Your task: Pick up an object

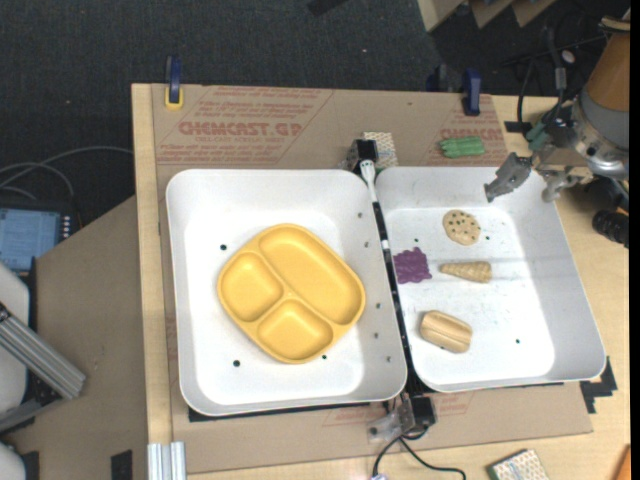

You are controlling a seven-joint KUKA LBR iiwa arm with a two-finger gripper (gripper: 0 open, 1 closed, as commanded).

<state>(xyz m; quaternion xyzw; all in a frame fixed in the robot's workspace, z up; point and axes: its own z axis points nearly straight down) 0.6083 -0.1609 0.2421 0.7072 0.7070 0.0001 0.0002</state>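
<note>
Four small objects are seen in the right bin (560,298), right of frame centre. A tan ice-cream cone (467,271) lies with its long axis nearly left-right, narrow tip toward the left. Just left of it a purple, bumpy grape-like cluster (410,265) sits by the bin's left wall. Above the cone a round brown cookie (461,227) with dark chips lies flat. Below, a tan bread-roll shape (445,330) is laid with its long axis running upper left to lower right. The gripper (527,176) is held over the bin's upper right rim, fingers spread apart with nothing between them, apart from all four objects. The left bin (190,268) holds a yellow three-compartment plate (290,293), smooth and glossy. Both white bins rest on a brown cardboard sheet (250,118) with red print. A green object (462,147) lies on the cardboard above the right bin. Dark carpet (150,18) is seen across the upper left.
</note>
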